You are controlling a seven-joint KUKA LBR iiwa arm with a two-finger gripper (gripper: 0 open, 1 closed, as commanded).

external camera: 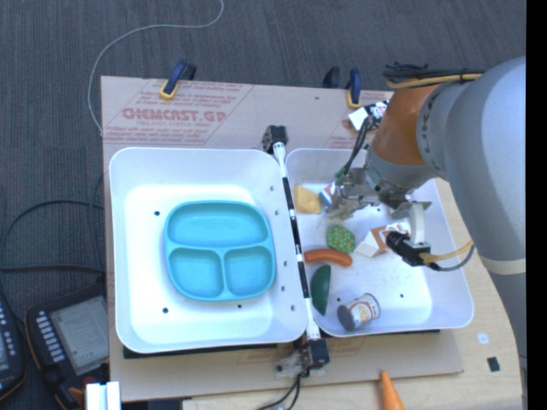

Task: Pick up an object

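- Right of centre, the arm (479, 135) is seen reaching in from the right edge, its orange band (402, 131) lying above the right bin (453, 301).
- The gripper (355, 196) is held low over the upper left part of that bin; whether the jaws are open or closed cannot be told, and nothing is seen between them.
- Just left of the gripper, a yellow block (307, 199) is found near the bin's left wall, with a small blue piece (325, 200) beside it.
- Below the gripper lies a green knobbly item (340, 238), and just under it a red sausage (328, 257) is laid crosswise.
- A dark green pepper-like item (320, 287) is placed lower, against the left wall.
- A small can (359, 311) is lying on its side near the bin's lower edge.
- A white piece (370, 244) is seen right of the green knobbly item.
- Across the left bin (137, 314), a blue divided plate (220, 250) is set in the middle.
- Both bins are carried on a cardboard-covered worktop (171, 114).
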